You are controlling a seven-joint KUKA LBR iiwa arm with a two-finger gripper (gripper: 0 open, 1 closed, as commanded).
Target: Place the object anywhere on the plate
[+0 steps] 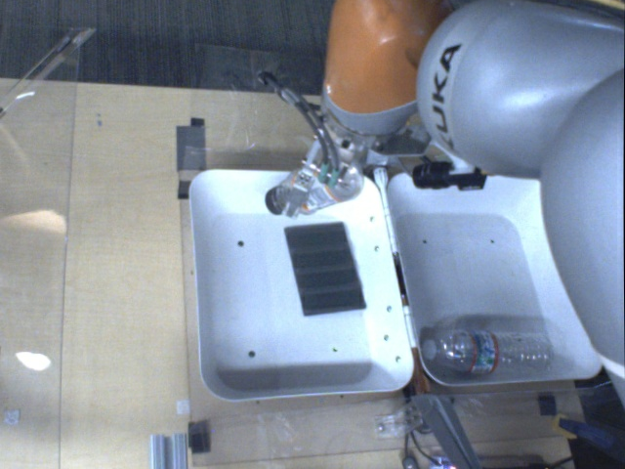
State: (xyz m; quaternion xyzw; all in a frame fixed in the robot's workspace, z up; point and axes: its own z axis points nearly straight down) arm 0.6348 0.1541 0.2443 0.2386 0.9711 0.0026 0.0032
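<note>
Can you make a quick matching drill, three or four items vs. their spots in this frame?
Items:
1. dark ribbed plate
2. clear plastic bottle
3. end effector
4. orange band

Places:
A. near edge of the right bin, lying on its side
B. on the arm, above the wrist
C. middle of the left bin
D. over the left bin's far edge

Pairs: 1-C, 2-A, 3-D, 4-B

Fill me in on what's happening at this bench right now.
A grey KUKA arm reaches in from the right, its hand over the far edge of the left bin, just beyond the dark ribbed plate lying in that bin. A clear plastic bottle lies on its side in the right bin, near its front edge, apart from the hand.
</note>
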